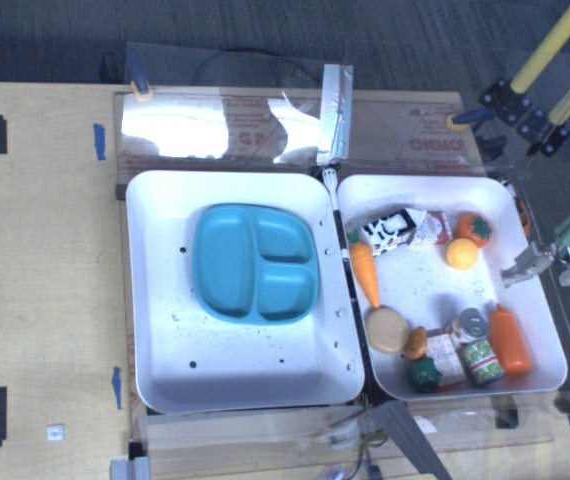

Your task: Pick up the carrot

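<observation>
**Carrot lies against the right bin's left wall**

Here we look down on a pale wooden tabletop carrying two shallow white plastic bins side by side. In the left white bin we see a turquoise divided plate lying flat near the middle. In the right white bin the slim orange carrot lies along the left wall, its green-topped end toward the far side and its tip pointing at the round tan disc-shaped piece just beside it.

Further in we find a black-and-white patterned carton near the far wall, a small red tomato-like piece with a green top, and a yellow ball-shaped fruit just beside it. Along the near wall sit a dark green lumpy vegetable, a green-labelled can, a silver can top and an orange bottle-shaped piece.

At the right bin's right rim we see the metallic gripper, well apart from the carrot; we cannot tell how it is set, and nothing we can see is in its grasp.
</observation>
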